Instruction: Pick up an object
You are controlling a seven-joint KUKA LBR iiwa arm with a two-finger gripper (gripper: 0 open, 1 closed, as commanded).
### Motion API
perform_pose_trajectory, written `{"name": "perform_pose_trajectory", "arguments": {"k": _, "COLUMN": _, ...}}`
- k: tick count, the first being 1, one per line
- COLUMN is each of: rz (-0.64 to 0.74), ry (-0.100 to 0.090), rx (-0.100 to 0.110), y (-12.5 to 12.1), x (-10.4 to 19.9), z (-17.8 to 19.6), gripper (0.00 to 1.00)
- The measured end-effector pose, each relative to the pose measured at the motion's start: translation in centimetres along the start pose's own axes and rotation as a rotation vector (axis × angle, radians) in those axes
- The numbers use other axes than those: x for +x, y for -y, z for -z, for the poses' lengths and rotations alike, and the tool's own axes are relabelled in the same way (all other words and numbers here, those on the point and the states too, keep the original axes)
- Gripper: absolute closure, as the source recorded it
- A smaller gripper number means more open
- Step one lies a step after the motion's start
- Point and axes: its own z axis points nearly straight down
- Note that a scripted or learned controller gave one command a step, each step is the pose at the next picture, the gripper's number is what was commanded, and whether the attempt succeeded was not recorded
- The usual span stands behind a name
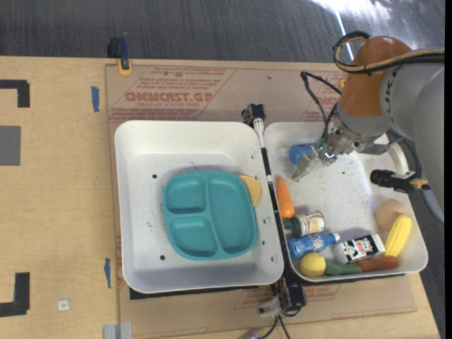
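**A:** Where is the hand (pixel 311 162) now, and what should you go for?

**B:** You see it low in the right bin (pixel 417 260), near the bin's far left part, and the small blue object (pixel 299 152) lies touching it or just beside it. The two fingers look a little apart, and I see nothing held between them. I cannot tell if the blue object is inside the gap or next to it.

**A:** How will that blue object handle?

**B:** I judge it is a light plastic toy, hard and smooth, so it may slip away if you close on its rounded end. You should take it across the narrow middle.

**A:** And the other things?

**B:** The carrot (pixel 284 198) lies along the left wall, the small can (pixel 311 224) and the blue bottle (pixel 311 244) are nearer the front, and the corn (pixel 397 234) is at the right. They are apart from the hand. The left bin (pixel 134 189) carries a teal divided plate (pixel 210 215), which is wide and flat, so it is difficult for two fingers.
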Motion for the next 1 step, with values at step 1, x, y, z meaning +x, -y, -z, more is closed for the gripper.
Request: {"name": "perform_pose_trajectory", "arguments": {"k": 1, "rz": 0.008, "ry": 0.002, "rx": -0.007, "y": -0.24, "x": 0.13, "z": 0.0, "gripper": 0.0}}
